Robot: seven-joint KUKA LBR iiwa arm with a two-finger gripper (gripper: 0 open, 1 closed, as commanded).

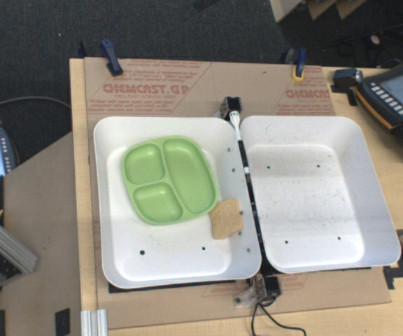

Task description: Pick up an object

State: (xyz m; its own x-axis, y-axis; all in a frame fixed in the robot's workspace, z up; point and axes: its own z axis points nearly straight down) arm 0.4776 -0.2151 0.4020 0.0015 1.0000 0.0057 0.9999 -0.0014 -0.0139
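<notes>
Top view of worktop (pixel 187 79) w/ two shallow white plastic bins. Left bin (pixel 117 250) holds a light-green three-compartment plastic tray (pixel 168 180); a tan, roughly square sponge-like piece (pixel 226 218) touches the tray's lower-right edge. Right bin (pixel 369 187) adjacent. State of jaws: cannot tell, so positions given by bin.

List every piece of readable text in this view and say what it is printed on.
"CHEMCAST G P": red print, repeated, on the brown protective sheet behind the left bin; smaller lines beneath are too blurred to read.
"CHEMCAST" partly readable: same sheet behind the right bin.
Handheld pendant screen and buttons: too small to read.
</notes>
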